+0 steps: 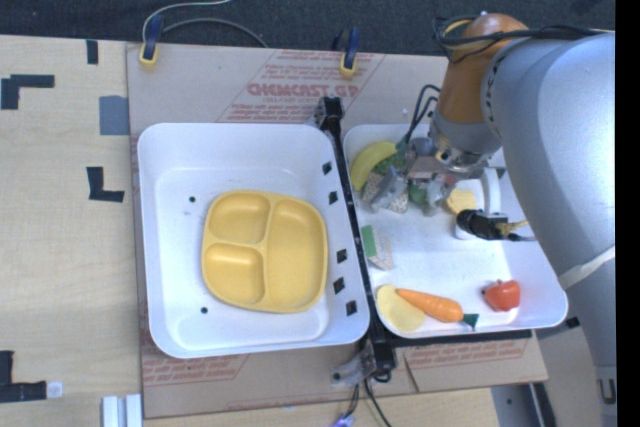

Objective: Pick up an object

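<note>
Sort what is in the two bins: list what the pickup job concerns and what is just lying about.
Job: pincer, banana beside it, carrot, red tomato, all in the right bin.
Lying about: yellow divided plate in the left bin; clamps.

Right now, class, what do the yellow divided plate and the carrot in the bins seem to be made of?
Yellow divided plate: probably moulded plastic, smooth and matte, one even colour with rounded compartments. Carrot: likely a plastic toy, uniformly orange with a slight sheen, though this view leaves it uncertain.
</note>
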`<action>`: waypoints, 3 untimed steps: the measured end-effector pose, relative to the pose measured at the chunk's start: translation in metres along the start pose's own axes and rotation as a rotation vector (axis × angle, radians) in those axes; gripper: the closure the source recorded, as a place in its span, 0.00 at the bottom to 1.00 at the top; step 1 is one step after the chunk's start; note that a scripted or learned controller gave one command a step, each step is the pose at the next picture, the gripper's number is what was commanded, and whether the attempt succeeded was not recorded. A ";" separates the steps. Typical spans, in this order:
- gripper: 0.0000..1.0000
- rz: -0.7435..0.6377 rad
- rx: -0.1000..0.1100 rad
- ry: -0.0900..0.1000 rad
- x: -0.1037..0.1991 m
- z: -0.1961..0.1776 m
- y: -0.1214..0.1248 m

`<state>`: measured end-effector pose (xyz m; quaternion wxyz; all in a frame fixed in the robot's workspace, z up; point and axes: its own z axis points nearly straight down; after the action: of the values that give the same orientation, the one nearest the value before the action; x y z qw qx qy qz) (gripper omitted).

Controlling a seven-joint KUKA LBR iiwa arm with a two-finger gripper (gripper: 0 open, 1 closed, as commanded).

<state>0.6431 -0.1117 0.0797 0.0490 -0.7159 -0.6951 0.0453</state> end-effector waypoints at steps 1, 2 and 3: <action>0.00 -0.032 -0.064 -0.010 -0.041 -0.004 0.012; 0.00 -0.030 -0.133 -0.006 -0.001 -0.001 -0.038; 0.00 -0.028 -0.136 -0.006 0.010 0.006 -0.091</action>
<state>0.5524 -0.0993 0.0860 -0.0013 -0.7075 -0.7067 -0.0006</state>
